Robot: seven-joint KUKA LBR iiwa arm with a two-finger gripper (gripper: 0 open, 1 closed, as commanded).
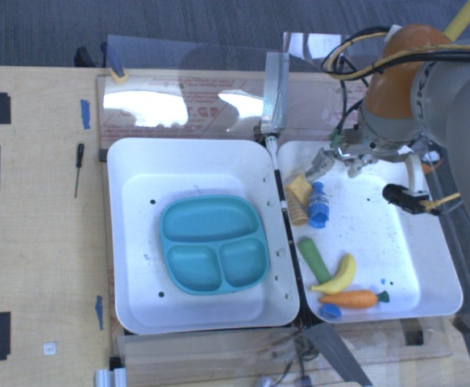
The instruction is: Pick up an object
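Note:
The right bin (428,289) holds several toys. A tan block (299,187) and a blue bottle (318,204) lie by its left wall, with a brown piece (297,213) just below the block. Toward the near end lie a green cucumber (311,258), a yellow banana (339,274) and an orange carrot (352,299). My gripper (337,166) hangs over the far left part of this bin, just up and right of the tan block. It is open, its two fingers are spread, and nothing is between them.
In the left bin (130,176) lies a teal divided plate (214,243). A small blue piece (330,313) rests at the right bin's near rim. A metal divider post (275,95) rises at the far end between the bins. The arm's body and cables cover the right bin's far right corner.

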